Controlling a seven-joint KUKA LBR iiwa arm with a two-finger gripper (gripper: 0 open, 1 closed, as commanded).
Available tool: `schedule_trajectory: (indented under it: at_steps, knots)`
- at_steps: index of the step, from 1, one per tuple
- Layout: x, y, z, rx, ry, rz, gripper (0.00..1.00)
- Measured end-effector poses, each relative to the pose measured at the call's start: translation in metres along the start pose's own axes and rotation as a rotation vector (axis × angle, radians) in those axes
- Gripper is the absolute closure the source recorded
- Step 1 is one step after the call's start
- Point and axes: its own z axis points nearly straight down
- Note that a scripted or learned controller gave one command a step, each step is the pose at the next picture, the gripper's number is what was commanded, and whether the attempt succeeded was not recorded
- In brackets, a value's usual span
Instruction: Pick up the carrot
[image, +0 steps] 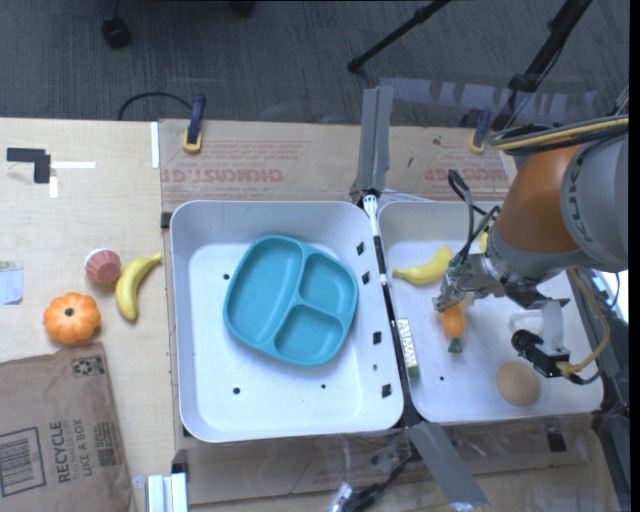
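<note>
In the right bin (590, 395), the gripper (452, 297) sits right at the top of the carrot (454, 322), apparently closed on it, beside a banana (425, 268).

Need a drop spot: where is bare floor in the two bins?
Left bin: bare strips around the blue divided plate, widest along the near edge. Right bin: crowded, with banana, carrot, egg-like ball and gripper; bare near-left corner.

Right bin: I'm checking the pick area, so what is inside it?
Inside the right bin: a banana, the carrot just below the gripper, and a tan egg-like ball. The arm covers the bin's right part.
</note>
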Motion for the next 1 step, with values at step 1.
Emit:
schedule_trajectory:
  at_steps: [1]
  knots:
    - [0.0627, -0.0103, -0.1144, -0.001, -0.001, -0.081, 1.00]
